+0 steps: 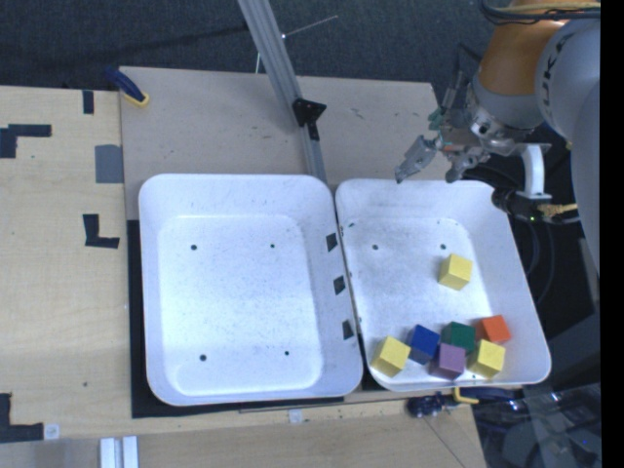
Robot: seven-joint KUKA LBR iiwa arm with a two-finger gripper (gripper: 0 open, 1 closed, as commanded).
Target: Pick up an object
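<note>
claw: open, nothing between my fingers, above the far rim of the right bin
nearest cube: yellow, alone, at about 5 o'clock from my claw, apart
other cubes: clustered at near edge, farther at 6 o'clock

Two white bins side by side, grey metal pole behind, wooden bench.

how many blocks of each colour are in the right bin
yellow blocks: 3
blue block: 1
green block: 1
purple block: 1
orange block: 1
total: 7, all in the right bin
</note>
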